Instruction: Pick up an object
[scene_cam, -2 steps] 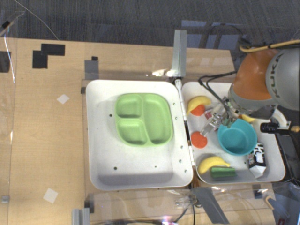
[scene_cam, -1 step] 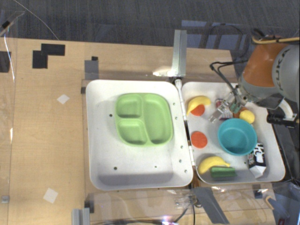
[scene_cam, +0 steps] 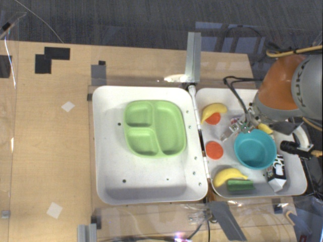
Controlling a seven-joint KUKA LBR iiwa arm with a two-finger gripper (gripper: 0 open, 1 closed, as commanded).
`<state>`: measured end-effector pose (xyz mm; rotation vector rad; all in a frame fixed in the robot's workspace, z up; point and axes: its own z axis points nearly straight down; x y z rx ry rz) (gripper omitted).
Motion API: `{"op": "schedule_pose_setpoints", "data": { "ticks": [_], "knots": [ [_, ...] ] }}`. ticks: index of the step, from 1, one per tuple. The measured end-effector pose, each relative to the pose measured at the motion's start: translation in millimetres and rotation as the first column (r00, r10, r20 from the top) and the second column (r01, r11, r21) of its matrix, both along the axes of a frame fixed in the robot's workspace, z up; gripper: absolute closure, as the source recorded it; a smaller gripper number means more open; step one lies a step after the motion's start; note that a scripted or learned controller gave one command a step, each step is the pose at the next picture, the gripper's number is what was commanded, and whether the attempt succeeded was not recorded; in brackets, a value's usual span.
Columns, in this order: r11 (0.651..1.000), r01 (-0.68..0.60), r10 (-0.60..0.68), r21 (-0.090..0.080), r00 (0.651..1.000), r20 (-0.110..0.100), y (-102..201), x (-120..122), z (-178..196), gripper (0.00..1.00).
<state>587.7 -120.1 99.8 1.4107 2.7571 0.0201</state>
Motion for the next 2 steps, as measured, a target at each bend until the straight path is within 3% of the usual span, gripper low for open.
{"op": "schedule_pose_setpoints", "data": {
  "ticks": [1,2],
  "knots": [
    [0.997,0.074,-0.074,0.0,0.997,0.001,22.7,-8.8,0.0,0.0],
    [0.978,0.206,-0.206,0.011,0.978,0.004,24.8,-34.2,-0.5,0.0]
  ]
}}
